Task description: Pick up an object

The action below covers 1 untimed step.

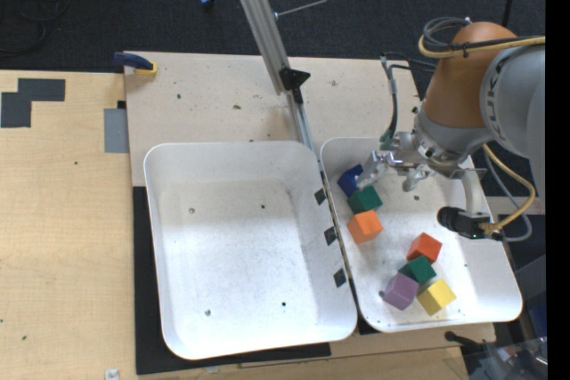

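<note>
In the camera view, a pale wooden tabletop [62, 191] is seen against a dark carpeted floor strewn with cables, and an aluminium rail [263, 18] is mounted at a slant behind the two bins. The left bin [232, 160], well apart from the jaws, carries no blocks. The right bin [499, 280] is entered by the grey arm, and the gripper [392, 166] is lowered over its far end.

Whether the jaws are parted or closed cannot be told here, since the fingers are blurred against the white bin, and nothing can be seen between them. A blue block [349, 179] lies just beside the jaws, toward the bin divider, touching a green block [364, 199] just below it; an orange block [364, 227] sits just beyond that. Farther from the jaws, toward the near end, a red-orange block [426, 247], a dark green block [418, 270], a purple block [400, 291] and a yellow block [435, 296] are clustered tightly.

Trouble is judged likely from the crowding: the blue and green blocks are pressed together near the bin wall, so a finger could land on top of a block rather than beside it, or one block could be shoved against its neighbour and slip free. A closure made off-centre would probably leave nothing gripped.
</note>
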Each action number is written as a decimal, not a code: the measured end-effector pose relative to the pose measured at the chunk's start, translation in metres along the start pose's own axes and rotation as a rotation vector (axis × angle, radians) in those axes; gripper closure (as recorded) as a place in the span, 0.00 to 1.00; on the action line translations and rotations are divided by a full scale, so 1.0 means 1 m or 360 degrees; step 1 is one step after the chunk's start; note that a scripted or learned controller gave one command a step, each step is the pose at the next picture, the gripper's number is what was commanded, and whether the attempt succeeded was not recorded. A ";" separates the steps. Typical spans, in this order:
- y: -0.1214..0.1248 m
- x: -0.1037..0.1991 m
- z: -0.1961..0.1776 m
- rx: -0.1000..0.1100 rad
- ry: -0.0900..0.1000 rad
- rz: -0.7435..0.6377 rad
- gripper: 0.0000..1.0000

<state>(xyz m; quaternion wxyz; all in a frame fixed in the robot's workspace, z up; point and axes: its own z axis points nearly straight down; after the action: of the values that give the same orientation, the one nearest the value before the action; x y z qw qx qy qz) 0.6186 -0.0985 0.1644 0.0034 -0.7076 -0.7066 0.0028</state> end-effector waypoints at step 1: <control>-0.002 -0.004 0.063 0.0001 0.0002 0.0001 0.00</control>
<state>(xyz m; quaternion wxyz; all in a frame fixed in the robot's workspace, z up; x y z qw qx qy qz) 0.6159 -0.1027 0.1013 0.0039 -0.7078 -0.7064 0.0025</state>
